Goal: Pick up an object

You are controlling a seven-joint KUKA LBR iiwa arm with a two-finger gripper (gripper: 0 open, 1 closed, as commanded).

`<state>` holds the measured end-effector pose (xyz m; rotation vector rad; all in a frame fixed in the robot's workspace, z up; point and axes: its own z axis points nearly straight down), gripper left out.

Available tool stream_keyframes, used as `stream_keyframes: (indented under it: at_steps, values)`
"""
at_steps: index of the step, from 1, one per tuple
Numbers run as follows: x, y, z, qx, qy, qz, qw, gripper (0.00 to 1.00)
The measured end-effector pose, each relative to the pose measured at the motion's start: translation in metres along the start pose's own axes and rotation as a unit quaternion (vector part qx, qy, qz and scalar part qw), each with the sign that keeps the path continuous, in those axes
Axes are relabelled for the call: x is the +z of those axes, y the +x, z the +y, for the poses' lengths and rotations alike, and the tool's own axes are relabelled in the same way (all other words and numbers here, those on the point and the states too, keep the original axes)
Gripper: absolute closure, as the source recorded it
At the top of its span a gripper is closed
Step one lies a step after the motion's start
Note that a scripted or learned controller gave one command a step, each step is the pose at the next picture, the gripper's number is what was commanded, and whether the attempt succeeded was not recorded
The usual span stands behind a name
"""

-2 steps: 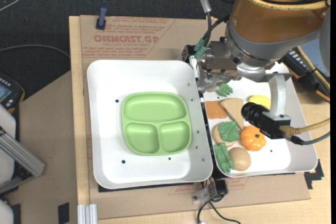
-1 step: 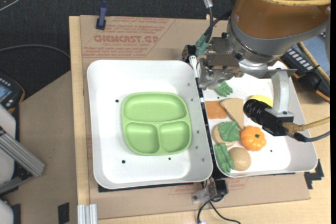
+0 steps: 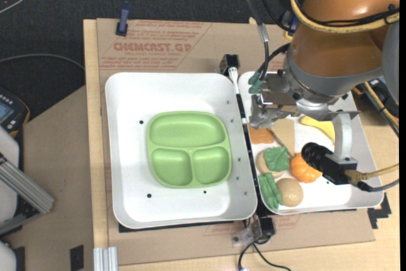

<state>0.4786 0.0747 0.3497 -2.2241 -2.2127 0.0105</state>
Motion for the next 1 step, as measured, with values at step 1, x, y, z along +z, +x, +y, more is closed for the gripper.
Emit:
stream_keyframes:
  at_steps: [1]
  values:
    - [-0.0268,0.0397,0.0004,-0.004,-0.006,0.001,1.0,1.0]
